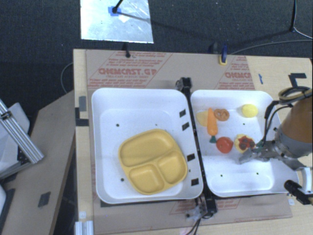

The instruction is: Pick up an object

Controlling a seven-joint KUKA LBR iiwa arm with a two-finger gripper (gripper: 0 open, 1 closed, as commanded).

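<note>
Right bin (234,182), small toy foods; arm in from the right.
Hand (246,156) low beside the tomato (224,144) and the small red-yellow piece (244,142); its state I cannot tell. Carrot (212,122), lemon (249,110) near. All probably light, hard, slick plastic: grip the tomato across its middle.

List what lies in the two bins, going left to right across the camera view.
Yellow divided tray → carrot → red tomato → yellow lemon → gripper, low over the right bin.
</note>
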